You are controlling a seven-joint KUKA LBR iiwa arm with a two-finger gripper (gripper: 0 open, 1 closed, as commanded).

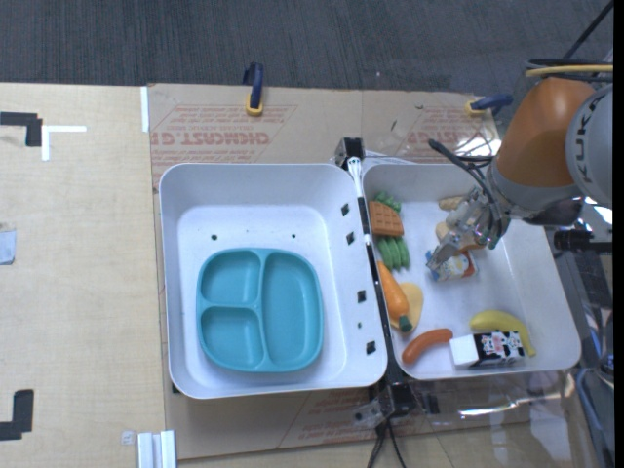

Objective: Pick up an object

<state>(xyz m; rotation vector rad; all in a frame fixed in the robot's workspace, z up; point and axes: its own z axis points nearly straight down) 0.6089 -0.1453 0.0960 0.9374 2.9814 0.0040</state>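
- The worktop (78, 261) is pale tan board, with black tape marks near its left edge and a sheet of brown printed cardboard (292, 125) lying under the two bins.
- Beyond the worktop's far edge runs dark grey carpeted floor (292, 18); a blue and yellow clamp (253, 89) grips the cardboard's far edge.
- The left shallow white plastic bin (180, 222) holds a teal three-compartment plastic plate (261, 310), lying flat near the bin's middle.
- The right shallow white plastic bin (546, 261) holds the loose items: an orange waffle-patterned toy block (386, 221) with green toy pods (394, 252) beside it along the left wall, an orange toy carrot (392, 295), a red toy sausage (426, 344), a yellow toy banana (502, 324) and a small black-and-white milk carton (492, 348) near the front wall.
- The grey arm with its orange band (541, 130) reaches in from the right, over the right bin's far half.
- The claw (460, 245) hangs low over a small crumpled white and red-blue packet (454, 267) in the middle of the right bin; whether it is wide or closed, and whether it touches the packet, I cannot tell.
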